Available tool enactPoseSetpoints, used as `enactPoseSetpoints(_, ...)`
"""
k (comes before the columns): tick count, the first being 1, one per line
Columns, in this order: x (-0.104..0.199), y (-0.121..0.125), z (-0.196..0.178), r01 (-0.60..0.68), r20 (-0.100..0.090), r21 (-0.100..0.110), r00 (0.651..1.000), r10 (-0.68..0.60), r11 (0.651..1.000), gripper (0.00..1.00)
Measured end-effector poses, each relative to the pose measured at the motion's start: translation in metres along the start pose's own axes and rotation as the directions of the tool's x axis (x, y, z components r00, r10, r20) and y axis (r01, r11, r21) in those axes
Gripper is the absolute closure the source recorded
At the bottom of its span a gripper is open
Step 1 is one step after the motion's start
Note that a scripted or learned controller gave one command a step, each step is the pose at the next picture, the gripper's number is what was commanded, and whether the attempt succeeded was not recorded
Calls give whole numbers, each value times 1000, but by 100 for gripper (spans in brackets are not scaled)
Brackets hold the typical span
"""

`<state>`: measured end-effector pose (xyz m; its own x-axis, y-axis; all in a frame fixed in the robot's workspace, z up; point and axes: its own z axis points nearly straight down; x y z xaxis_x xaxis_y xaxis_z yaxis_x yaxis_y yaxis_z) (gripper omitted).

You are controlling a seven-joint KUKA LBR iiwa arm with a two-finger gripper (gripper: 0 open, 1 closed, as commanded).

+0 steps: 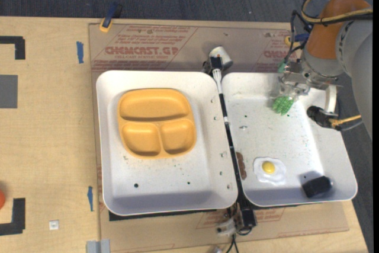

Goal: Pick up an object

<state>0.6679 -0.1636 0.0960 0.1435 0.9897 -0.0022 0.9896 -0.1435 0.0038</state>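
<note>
Cardboard-topped bench under me carries two white bins; my gripper (292, 90) hangs over the far end of the right bin (331, 145). Directly beneath my wrist, touching or nearly so, sits a small green object (283, 105), too blurred to name or to give a long axis. Whether I am pinching it I cannot tell. Nearer the camera lie a fried-egg toy (269, 169) and a black block (316, 186).

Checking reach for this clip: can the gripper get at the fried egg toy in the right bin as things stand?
Probably yes: the fried egg lies flat and apart from the black block, open from above. The gripper sits over a green piece.
</note>
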Motion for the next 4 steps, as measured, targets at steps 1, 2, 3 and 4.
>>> enactPoseSetpoints(1,0,0,0,0,0,1,1000,0,1000,0)
enactPoseSetpoints(2,30,-5,11,239,-4,5,971,-239,971,0)
enactPoseSetpoints(3,-10,-32,11,410,-4,3,912,-410,912,0)
enactPoseSetpoints(4,23,-8,12,555,-9,14,832,-555,832,0)
